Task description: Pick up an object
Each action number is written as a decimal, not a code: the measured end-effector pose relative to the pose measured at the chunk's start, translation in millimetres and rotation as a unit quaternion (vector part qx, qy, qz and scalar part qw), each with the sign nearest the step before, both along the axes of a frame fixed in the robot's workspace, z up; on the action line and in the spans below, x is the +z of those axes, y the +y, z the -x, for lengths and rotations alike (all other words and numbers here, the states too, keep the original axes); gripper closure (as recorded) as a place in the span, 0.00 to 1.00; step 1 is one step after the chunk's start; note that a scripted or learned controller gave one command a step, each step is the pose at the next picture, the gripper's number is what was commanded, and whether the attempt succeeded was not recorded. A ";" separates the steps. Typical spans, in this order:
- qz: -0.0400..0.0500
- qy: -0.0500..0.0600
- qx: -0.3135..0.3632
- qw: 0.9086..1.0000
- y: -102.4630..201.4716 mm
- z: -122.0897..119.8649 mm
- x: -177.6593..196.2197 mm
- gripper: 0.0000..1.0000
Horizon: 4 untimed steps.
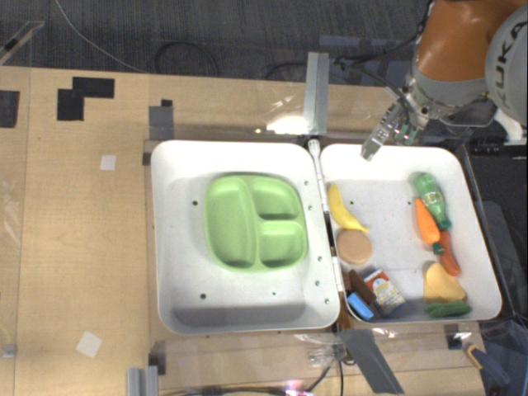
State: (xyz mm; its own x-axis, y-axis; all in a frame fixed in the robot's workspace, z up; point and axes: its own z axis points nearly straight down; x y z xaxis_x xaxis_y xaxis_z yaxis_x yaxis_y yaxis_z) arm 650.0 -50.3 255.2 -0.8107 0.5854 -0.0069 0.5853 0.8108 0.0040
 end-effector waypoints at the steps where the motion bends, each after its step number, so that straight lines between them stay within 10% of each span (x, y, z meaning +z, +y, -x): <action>1: -0.002 0.000 -0.125 0.992 45.0 16.5 28.8 1.00; 2: 0.000 0.000 -0.070 0.998 -18.2 -11.8 6.2 1.00; 3: -0.002 0.000 -0.169 0.986 33.1 32.6 21.3 1.00; 4: -0.002 0.000 -0.165 0.986 56.4 -19.9 21.8 1.00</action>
State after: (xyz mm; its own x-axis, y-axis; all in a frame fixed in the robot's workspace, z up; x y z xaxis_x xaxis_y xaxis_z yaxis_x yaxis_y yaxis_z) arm 669.9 6.1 277.0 -0.5766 0.8170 -0.0039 0.8170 0.5766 0.0066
